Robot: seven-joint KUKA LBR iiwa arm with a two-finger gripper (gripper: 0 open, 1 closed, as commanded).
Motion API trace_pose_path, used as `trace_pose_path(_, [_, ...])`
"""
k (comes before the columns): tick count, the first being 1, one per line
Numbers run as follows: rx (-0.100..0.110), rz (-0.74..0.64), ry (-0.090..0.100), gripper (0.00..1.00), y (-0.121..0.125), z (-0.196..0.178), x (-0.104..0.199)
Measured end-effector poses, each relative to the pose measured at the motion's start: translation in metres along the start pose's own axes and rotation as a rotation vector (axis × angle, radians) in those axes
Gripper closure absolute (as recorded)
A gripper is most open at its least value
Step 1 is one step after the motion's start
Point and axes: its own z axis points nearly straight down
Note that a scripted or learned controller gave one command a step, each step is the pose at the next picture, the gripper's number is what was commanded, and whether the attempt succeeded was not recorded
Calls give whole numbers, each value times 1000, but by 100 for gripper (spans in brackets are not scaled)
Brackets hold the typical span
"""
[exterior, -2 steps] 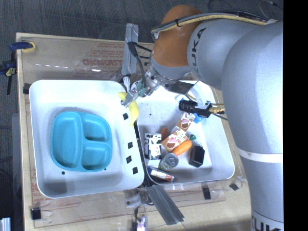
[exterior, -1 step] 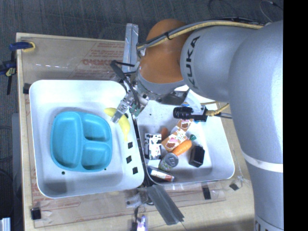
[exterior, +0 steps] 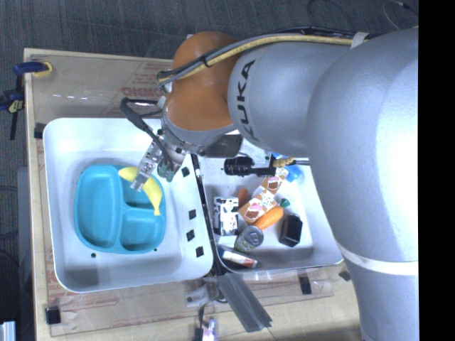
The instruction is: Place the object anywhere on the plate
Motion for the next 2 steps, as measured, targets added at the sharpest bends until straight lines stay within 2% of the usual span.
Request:
trace_pose_path(1, [-2,-32,-4,100,55,8,6])
trace_pose_path(2, [0,-34,-4,100,55,-1,5])
